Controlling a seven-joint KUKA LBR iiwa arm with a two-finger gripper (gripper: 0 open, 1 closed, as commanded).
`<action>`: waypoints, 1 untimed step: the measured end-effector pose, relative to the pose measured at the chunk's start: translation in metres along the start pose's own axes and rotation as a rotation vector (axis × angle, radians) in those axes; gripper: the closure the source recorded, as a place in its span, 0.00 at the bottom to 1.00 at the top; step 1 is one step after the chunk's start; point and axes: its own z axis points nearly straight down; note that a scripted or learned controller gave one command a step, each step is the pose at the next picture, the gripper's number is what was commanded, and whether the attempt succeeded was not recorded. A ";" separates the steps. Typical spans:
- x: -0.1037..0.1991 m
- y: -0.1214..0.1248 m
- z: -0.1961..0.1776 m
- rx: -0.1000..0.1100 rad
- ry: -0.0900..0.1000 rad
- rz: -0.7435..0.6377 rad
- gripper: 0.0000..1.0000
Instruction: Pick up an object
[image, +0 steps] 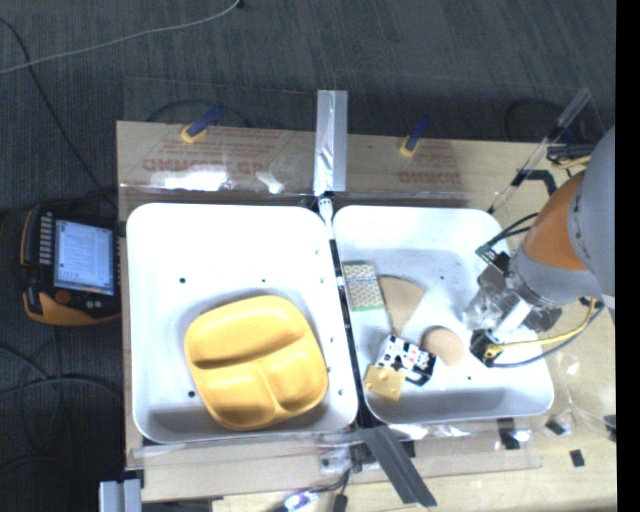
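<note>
In the right bin (520, 395) lie several small things: a green patterned packet (362, 288), a flat tan piece (402, 298), a tan egg-shaped ball (446, 345), a black-and-white item (405, 358) and a small yellow-tan block (383, 383). My gripper (482, 312) hangs low over the right side of this bin, just right of the tan ball and apart from it. I see nothing held in it. The left bin (160, 250) holds a large yellow divided tray (257, 360).
The wall between the two bins (340, 330) runs down the middle of the bench. A handheld screen unit (70, 262) lies off the bench to the left. Bare bin floor lies behind my gripper at the right bin's back (430, 240).
</note>
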 end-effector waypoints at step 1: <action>0.027 0.026 -0.014 0.009 -0.017 0.107 1.00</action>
